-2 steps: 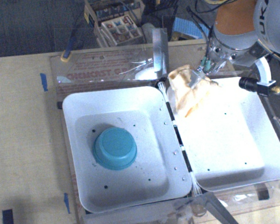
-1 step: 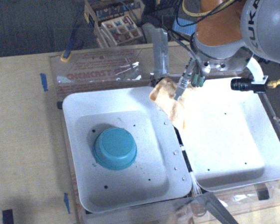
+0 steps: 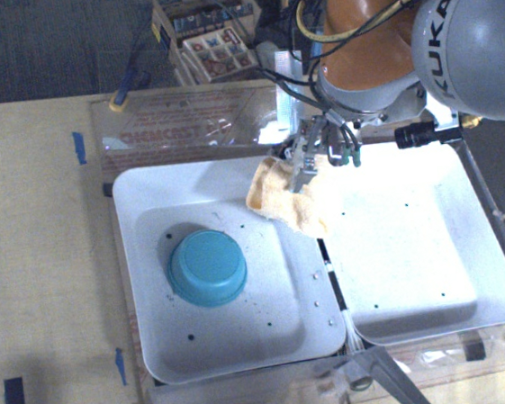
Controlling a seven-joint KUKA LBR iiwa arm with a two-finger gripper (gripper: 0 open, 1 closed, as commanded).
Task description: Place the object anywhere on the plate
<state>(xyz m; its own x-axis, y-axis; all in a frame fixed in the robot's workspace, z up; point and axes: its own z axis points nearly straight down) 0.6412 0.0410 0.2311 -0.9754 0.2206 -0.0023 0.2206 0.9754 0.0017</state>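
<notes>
Clamped on a yellow cloth by the gripper above the ridge between bins, well apart from the upturned teal plate, likely to slip or drape off its rim

Fixed overhead camera, slanted (both bins)

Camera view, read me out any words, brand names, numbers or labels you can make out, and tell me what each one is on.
"KUKA": black letters running down the grey arm at top right; the start is cut off by a cable.
Box behind the bins: printed colour panels, too small and blurred to read.
Clear plastic sheet behind the left bin: faint reddish print, unreadable.
</notes>
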